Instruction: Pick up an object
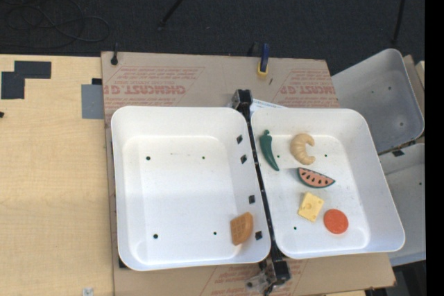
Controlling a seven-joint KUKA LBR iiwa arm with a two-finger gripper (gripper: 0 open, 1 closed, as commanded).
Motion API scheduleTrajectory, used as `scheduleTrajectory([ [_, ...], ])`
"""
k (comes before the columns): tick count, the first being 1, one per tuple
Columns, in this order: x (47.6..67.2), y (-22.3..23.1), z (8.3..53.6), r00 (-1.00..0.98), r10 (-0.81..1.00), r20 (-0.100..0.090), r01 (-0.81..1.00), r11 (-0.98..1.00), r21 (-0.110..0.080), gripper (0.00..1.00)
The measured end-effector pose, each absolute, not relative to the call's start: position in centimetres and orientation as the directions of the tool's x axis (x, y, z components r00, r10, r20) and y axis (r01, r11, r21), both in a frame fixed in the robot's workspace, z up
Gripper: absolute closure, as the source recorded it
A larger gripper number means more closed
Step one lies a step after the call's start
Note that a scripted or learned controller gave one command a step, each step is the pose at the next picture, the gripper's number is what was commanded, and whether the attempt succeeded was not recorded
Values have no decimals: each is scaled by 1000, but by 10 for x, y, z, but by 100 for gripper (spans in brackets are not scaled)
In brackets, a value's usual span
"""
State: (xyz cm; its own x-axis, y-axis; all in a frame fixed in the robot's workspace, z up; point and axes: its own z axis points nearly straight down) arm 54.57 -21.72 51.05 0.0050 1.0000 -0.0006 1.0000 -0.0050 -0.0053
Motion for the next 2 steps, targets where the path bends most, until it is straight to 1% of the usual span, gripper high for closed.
scheduleTrajectory([
  [1, 583, -213, 538, -3, 1000, -2, 1000, 3, 0, 100],
  [2, 552, -177, 435, -2, 1000, 5, 1000, 2, -13, 100],
])
